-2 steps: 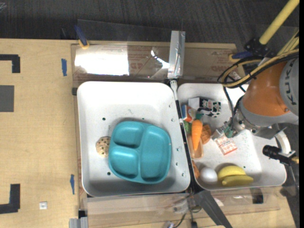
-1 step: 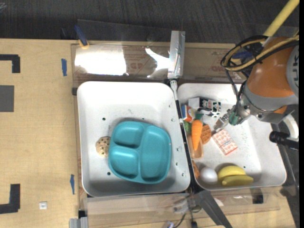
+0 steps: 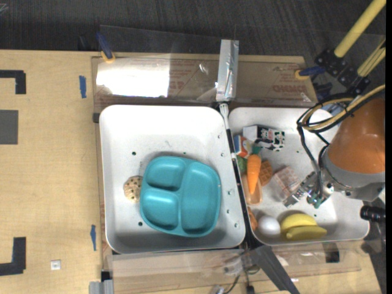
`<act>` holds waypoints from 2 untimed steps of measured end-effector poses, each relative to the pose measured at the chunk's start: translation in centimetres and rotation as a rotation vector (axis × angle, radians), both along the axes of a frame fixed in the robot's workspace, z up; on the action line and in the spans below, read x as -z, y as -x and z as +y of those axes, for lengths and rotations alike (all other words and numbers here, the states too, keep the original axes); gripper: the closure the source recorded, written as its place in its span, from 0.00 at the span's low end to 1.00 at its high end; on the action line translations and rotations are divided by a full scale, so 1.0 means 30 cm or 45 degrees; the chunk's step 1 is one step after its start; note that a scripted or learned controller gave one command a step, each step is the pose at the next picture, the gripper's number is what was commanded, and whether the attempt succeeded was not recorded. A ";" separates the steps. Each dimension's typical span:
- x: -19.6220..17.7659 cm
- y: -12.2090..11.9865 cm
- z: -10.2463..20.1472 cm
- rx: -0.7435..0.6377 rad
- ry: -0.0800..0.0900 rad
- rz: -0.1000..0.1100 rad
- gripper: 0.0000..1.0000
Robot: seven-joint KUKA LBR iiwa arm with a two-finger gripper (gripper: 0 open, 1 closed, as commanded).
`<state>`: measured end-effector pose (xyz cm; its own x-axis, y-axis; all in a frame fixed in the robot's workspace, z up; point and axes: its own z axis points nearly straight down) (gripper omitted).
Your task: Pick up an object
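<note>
Over the right bin, the gripper hovers beside a clear wrapped packet — whether it grips cannot be told. Banana, egg, carrot lie unlifted — picking remains undone.

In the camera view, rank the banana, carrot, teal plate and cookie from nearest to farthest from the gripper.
From the gripper, in the right bin:
1. Banana, just below it, right bin.
2. Carrot, at that bin's left side.
3. Teal plate, left bin.
4. Cookie, at the plate's far left edge.
</note>
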<state>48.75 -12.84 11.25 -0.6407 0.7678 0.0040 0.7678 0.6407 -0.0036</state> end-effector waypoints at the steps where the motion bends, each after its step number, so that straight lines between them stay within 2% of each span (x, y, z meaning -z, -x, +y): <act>1: 0.084 -0.039 0.056 -0.348 0.002 -0.009 1.00; 2: -0.240 0.020 0.399 -0.570 -0.002 -0.013 1.00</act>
<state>48.15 -0.88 18.46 -0.9099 0.4149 -0.0035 0.4149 0.9099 0.0037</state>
